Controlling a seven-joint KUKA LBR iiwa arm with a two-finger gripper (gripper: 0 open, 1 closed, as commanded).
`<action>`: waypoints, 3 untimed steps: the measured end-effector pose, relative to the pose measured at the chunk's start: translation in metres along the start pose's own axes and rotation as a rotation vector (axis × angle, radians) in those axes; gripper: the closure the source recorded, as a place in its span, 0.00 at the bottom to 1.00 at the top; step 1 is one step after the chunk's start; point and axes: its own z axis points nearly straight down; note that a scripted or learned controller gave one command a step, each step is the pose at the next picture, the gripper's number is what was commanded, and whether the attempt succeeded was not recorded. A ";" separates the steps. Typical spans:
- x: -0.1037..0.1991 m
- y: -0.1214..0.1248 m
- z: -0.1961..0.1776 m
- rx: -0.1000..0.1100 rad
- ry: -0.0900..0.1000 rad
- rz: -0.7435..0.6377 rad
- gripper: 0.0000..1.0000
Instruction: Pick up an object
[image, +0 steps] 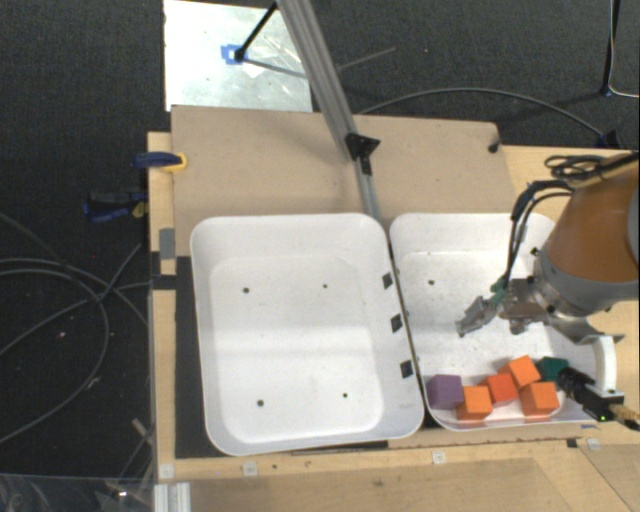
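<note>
In the right bin (450, 260), several blocks lie bunched along the near edge. A purple block (445, 389) is leftmost, then orange blocks (477, 401) (524, 371) (540, 398), with a dark green piece (553, 368) behind them. My gripper (473, 318) hangs over the middle of this bin, pointing down-left. It is above and left of the pile, apart from it. A small green bit (497, 289) shows at the gripper's upper side; I cannot tell whether it belongs to the gripper. The orange-banded arm (595, 245) comes in from the right.
The left bin (290, 240) sits beside the right one, with black clips along the shared wall (395, 322). A slanted metal pole (330, 85) ends at the bins' far edge. Cables loop behind the arm (520, 215). A blue clamp (158, 160) grips the bench's left corner.
</note>
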 end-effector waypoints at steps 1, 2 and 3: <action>-0.018 0.003 -0.145 -0.009 -0.003 -0.004 0.00; -0.030 0.014 -0.325 -0.010 -0.003 -0.004 0.00; -0.089 0.030 -0.292 0.002 -0.003 0.006 0.00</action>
